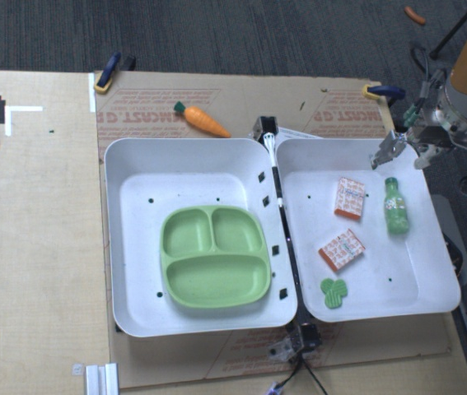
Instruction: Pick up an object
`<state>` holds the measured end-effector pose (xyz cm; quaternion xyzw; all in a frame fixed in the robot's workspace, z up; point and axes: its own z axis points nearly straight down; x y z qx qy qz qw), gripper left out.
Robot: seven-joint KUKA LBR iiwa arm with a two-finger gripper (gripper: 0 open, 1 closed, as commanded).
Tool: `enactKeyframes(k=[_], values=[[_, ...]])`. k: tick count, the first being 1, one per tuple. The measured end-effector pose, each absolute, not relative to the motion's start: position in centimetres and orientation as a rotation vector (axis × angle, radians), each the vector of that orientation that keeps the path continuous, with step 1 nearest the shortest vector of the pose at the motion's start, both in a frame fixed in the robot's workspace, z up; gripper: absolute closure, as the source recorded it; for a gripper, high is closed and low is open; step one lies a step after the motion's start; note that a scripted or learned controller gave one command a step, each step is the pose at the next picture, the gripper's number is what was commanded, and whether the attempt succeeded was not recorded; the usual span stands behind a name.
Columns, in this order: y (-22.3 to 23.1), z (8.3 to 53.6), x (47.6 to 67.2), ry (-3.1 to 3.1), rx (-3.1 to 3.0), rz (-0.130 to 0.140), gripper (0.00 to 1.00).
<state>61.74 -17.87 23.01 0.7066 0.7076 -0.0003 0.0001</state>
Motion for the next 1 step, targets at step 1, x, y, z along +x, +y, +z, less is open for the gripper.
enactKeyframes(k=[1], values=[[-16.58, 9.25, 64.52, 2.195, 2.247, 0.000, 0.00]])
